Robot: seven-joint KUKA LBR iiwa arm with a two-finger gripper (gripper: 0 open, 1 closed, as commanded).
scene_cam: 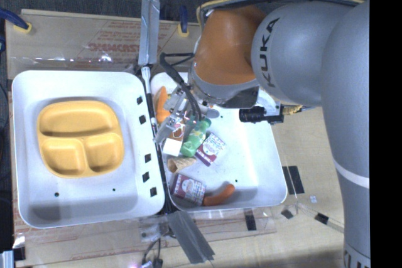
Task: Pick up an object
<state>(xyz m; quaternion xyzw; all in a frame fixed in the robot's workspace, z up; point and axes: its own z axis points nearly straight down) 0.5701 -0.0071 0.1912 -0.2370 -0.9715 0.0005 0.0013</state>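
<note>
The right bin (267, 163) holds several small items near its left wall: a green bottle (195, 137), a purple packet (211, 149), an orange carrot-like piece (161, 103), a cone-shaped piece (179, 164), a dark red packet (189, 188) and a red sausage (218, 195). My gripper (176, 115) reaches down at the left side of this bin, just above and left of the green bottle, over a small white and brown item (174, 139). The arm's orange band and grey body cover the bin's upper part.
The left bin (25, 135) holds a yellow divided tray (80, 137). A grey metal bar (149, 31) stands behind the divider between the bins, and another grey piece (191, 238) lies at the front. Cardboard lines the bench behind the bins.
</note>
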